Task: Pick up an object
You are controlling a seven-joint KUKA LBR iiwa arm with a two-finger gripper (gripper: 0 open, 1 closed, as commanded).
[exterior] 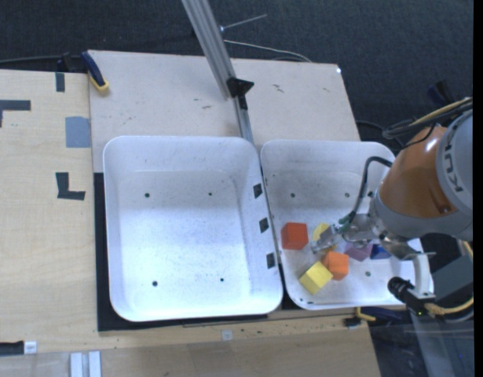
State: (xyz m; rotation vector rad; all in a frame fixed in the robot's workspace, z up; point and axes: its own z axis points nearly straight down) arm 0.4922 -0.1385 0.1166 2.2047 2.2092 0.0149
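Currently, the gripper [333, 240] is lowered into the right bin [304, 163] among an orange cube [294, 236], yellow block [315, 277] and orange ball [338, 265]. Its grasp cannot be told, so nothing is judged lifted yet.

Blocks [318, 251] crowded around tool [335, 238]

Both bins, the left bin [186, 226] and the right bin [320, 179], look like smooth white plastic with a faint sheen, speckled dark on their floors. The surface [37, 132] is pale matt wood. A ribbed metal rail [210, 30] gleams silvery. The orange cube [294, 236] and yellow block [315, 277] look matt, perhaps foam.
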